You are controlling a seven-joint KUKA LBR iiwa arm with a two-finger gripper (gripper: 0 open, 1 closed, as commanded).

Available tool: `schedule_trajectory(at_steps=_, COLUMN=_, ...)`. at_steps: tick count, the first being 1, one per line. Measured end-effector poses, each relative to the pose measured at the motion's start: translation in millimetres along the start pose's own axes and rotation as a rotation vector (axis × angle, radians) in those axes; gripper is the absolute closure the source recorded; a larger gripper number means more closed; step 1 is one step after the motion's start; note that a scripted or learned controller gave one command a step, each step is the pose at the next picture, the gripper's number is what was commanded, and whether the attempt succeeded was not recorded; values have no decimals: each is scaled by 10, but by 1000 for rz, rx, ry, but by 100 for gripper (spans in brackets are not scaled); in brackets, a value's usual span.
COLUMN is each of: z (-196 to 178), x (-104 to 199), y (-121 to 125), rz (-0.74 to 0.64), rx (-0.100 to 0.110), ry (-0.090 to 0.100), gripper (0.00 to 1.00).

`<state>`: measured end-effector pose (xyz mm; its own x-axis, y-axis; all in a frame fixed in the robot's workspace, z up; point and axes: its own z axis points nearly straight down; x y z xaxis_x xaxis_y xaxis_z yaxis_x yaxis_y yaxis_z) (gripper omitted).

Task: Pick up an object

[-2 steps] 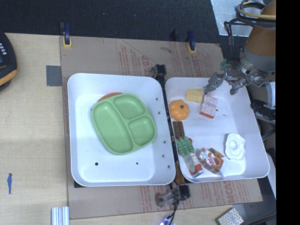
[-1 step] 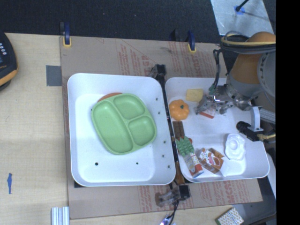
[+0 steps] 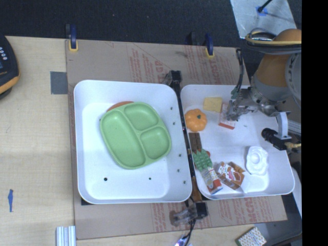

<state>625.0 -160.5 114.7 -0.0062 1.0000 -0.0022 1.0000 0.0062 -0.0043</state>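
I see the gripper (image 3: 233,111) low in the right bin (image 3: 279,181), over a small red-and-white packet (image 3: 226,124). The packet lies flat, long axis roughly left-right, beside the yellow block (image 3: 212,104). I cannot tell the gripper's grasp state.

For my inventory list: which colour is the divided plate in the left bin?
Light green divided plate, clearest in the camera view.

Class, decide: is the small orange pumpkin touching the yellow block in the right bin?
Apart. The camera view shows a strip of bare white bin floor between the orange pumpkin and the yellow block, which lies up and to its right.
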Motion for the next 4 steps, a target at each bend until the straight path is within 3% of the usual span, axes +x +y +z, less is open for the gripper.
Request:
schedule_trajectory(at_steps=1, z=-182, x=-229, y=-884, rz=6, rx=5, ry=3, gripper=100)
schedule_trajectory(at_steps=2, z=-177, x=-215, y=-840, rz=3, rx=-1, ry=2, gripper=0)
schedule_trajectory(at_steps=3, z=82, x=32, y=-194, rz=-3, rx=-5, ry=1, gripper=0)
schedule_trajectory(at_steps=4, z=-81, x=-312, y=341, rz=0, rx=-8, ry=-1, gripper=0)
